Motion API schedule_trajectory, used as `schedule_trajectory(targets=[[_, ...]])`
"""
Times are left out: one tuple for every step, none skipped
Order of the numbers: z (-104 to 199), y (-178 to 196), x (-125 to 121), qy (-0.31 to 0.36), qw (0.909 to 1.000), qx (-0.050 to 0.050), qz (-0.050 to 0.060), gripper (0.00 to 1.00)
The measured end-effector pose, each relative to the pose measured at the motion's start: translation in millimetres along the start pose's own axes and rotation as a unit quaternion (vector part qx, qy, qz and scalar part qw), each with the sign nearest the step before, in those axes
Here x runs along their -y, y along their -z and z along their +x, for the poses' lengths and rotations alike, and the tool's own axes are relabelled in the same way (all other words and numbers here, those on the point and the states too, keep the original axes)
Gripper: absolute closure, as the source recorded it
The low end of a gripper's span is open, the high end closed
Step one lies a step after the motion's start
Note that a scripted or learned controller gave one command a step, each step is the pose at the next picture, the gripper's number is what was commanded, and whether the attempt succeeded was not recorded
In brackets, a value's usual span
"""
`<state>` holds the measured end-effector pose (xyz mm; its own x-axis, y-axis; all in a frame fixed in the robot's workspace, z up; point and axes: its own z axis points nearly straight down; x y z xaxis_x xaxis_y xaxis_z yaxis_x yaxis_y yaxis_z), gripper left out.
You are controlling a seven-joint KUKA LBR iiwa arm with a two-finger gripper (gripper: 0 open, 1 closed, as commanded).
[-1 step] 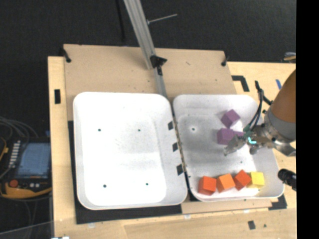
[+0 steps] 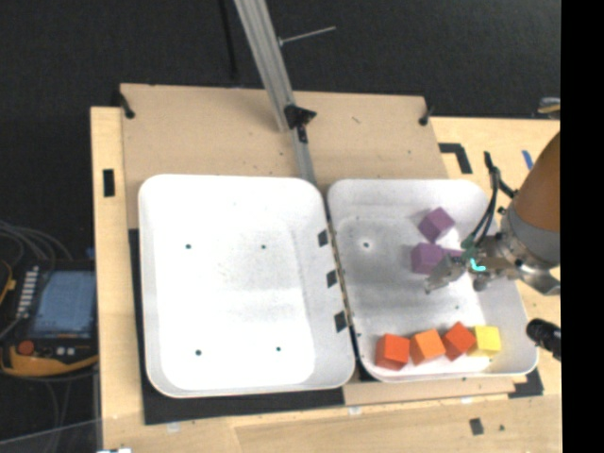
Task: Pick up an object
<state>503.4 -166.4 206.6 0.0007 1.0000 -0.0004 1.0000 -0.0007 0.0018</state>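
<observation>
Two shallow white bins sit side by side on the worktop (image 2: 109, 413), the left bin (image 2: 231, 281) filling the middle of the frame and the right bin (image 2: 377, 225) lying just to its right. The arm (image 2: 540, 201) enters from the right edge, and its hand (image 2: 451, 270) reaches over the right bin toward the centre right of the frame. The hand sits just beside the lower purple block (image 2: 427, 257), at that block's right side; whether it touches or grips the block cannot be told, nor how far it is open. A second purple block (image 2: 436, 223) lies just above the first, nearer the upper right of the bin. Along the bin's lower wall stands a row of four blocks: a red-orange block (image 2: 393, 350), an orange block (image 2: 427, 344), a red block (image 2: 459, 339) and a yellow block (image 2: 488, 338), each close beside the next.
</observation>
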Motion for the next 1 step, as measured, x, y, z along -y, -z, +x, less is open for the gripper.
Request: schedule_trajectory(targets=[[-7.7,-47.9,-5.9,0.0,1.0,0.0,0.003,0.0]])
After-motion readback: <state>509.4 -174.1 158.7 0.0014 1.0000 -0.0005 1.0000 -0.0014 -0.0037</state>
